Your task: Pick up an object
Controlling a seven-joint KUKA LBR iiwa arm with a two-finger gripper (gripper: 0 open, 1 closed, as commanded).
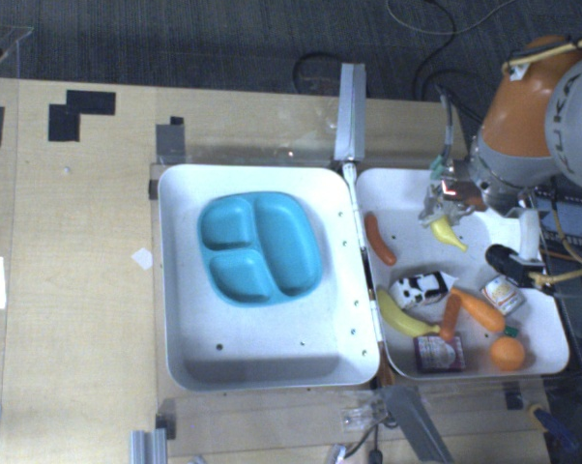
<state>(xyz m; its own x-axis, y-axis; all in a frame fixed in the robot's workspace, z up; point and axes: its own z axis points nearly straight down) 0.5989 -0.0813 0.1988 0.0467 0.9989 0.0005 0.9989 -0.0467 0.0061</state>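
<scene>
Yellow and curved, a small banana (pixel 450 233) lies in the upper part of the right bin (pixel 407 187), just below the gripper (pixel 436 204), which hangs at the bin's far side. The banana's upper end seems to touch the gripper's tip. The view does not settle whether it is gripped, or whether the claw is open or closed.

The arm (pixel 533 114) comes in from the right, its orange band above the grey wrist. Dark letters on the grey shell are cut by the edge and cannot be read whole.

A red sausage (pixel 379 239) lies near the bin's left wall. Below it are a black-and-white cow (pixel 421 289) and a larger banana (pixel 403 315), the two touching. A carrot (pixel 477 309) lies aslant right of the cow. An orange (pixel 507 353) sits in the near right corner, with a purple packet (pixel 438 354) to its left; the packet's print is too small to read. A small jar (pixel 503 295) with a pale label stands just above the carrot's right end; its writing is also unreadable.

The left bin (pixel 180 288) holds a blue plate (pixel 260 246) with three compartments.
</scene>
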